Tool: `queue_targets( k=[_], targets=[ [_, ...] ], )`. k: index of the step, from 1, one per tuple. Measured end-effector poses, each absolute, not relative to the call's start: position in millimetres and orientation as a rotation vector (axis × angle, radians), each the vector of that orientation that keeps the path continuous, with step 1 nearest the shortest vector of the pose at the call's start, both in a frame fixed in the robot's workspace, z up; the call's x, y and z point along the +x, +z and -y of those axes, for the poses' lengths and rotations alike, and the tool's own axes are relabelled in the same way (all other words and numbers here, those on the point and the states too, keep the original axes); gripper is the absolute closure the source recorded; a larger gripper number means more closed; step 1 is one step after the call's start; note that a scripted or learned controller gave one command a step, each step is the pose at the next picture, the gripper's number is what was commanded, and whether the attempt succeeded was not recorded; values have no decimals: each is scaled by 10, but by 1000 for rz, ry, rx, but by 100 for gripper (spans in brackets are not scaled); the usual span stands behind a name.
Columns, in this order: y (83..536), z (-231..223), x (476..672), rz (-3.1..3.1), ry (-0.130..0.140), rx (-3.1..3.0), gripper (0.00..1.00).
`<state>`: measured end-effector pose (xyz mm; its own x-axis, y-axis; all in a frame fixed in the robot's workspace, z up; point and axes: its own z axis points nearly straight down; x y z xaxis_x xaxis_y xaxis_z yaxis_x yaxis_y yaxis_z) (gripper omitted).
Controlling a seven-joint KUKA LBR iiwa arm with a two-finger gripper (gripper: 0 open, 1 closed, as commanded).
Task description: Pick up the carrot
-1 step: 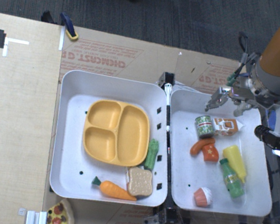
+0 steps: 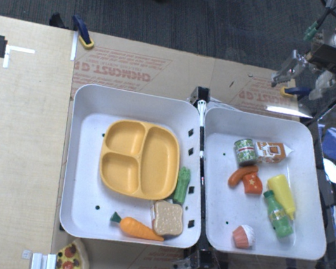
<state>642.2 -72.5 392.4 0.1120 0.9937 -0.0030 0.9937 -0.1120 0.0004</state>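
The carrot (image 2: pixel 138 228) is orange with a small green top pointing left. It lies flat at the front of the left bin (image 2: pixel 78 166), just below the yellow plate and touching the bread slice (image 2: pixel 167 218) on its right. My gripper (image 2: pixel 294 75) hangs at the top right, behind the far rim of the right bin (image 2: pixel 313 188) and well above the bench. It is far from the carrot, and nothing can be seen in its grasp.
A yellow divided plate (image 2: pixel 141 158) lies mid left bin, a green vegetable (image 2: pixel 183 185) at its right edge. In the right bin lie a can (image 2: pixel 244 150), a packet (image 2: pixel 272 152), a sausage (image 2: pixel 240 175), a yellow bottle (image 2: pixel 283 191), a green bottle (image 2: pixel 279 218) and a cupcake (image 2: pixel 242 236). A toy pizza slice (image 2: pixel 71 258) lies outside, front left.
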Motion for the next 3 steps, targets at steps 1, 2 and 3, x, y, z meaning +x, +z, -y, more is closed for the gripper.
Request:
queue_targets(
  k=[1, 2, 3],
  targets=[
    [4800, 1372, 6595, -1540, -5, 2737, 0],
    [4868, 1362, 6609, -1548, -12, 2732, 100],
    [3104, 858, 5861, -1302, -9, 2861, 100]
  ],
)
